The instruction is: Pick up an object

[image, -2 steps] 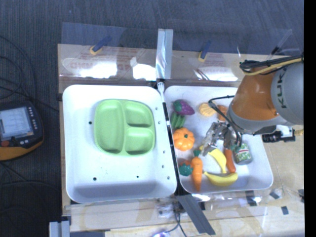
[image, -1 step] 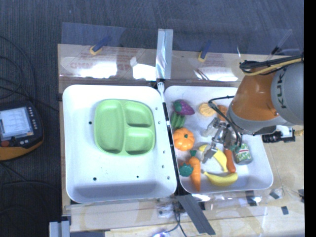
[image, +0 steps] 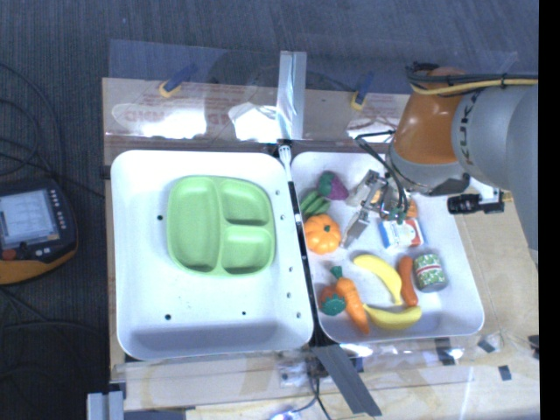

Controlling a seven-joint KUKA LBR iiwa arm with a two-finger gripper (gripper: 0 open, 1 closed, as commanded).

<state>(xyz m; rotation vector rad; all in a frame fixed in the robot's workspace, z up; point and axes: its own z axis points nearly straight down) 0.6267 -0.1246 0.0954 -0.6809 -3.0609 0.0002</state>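
Observation:
The right bin [image: 468, 309] holds several toy foods. An orange pumpkin [image: 321, 234] lies by its left wall, with a purple and green vegetable [image: 325, 185] and a green pepper [image: 312, 204] behind it. A banana [image: 381, 273] lies mid-bin and a second banana [image: 394, 317] lies near the front. An orange carrot [image: 353, 302], a red sausage [image: 408, 281], a green can [image: 429, 270] and a white and red carton [image: 402, 232] are there too. My gripper [image: 361, 206] hangs over the bin's back middle, just right of the pumpkin. It is open, with nothing between its fingers.
The left bin [image: 149, 322] holds a green divided plate [image: 220, 224]. The arm's orange band [image: 426, 129] hangs over the right bin's back right corner. A handheld controller [image: 31, 226] lies on the floor at far left.

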